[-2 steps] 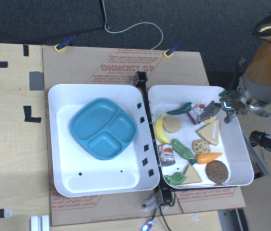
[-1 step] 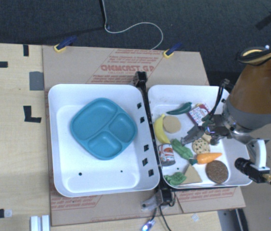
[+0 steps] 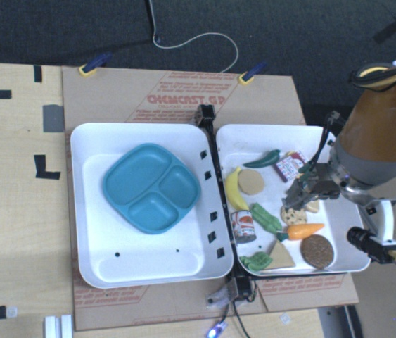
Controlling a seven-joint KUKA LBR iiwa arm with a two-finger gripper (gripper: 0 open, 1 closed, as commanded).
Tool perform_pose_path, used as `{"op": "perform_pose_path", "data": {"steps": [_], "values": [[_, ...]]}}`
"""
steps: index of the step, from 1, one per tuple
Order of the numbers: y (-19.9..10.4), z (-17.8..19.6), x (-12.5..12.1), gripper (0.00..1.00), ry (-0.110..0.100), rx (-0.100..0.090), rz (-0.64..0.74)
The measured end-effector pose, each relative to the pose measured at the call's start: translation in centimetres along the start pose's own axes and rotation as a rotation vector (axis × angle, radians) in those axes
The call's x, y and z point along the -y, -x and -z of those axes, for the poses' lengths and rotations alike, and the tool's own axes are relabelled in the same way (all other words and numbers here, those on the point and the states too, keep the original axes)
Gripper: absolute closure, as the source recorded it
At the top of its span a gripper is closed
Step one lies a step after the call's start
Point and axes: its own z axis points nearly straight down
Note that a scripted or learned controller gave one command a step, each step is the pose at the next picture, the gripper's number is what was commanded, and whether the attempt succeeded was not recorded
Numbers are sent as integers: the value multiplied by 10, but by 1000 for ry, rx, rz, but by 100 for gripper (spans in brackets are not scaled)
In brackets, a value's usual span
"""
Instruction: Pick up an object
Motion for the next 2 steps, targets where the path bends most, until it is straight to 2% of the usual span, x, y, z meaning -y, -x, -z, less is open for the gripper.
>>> {"op": "perform_pose_path", "data": {"steps": [1, 2], "values": [[-61, -20, 0, 100, -1, -2, 4], [-129, 124, -2, 100, 18, -4, 8]]}}
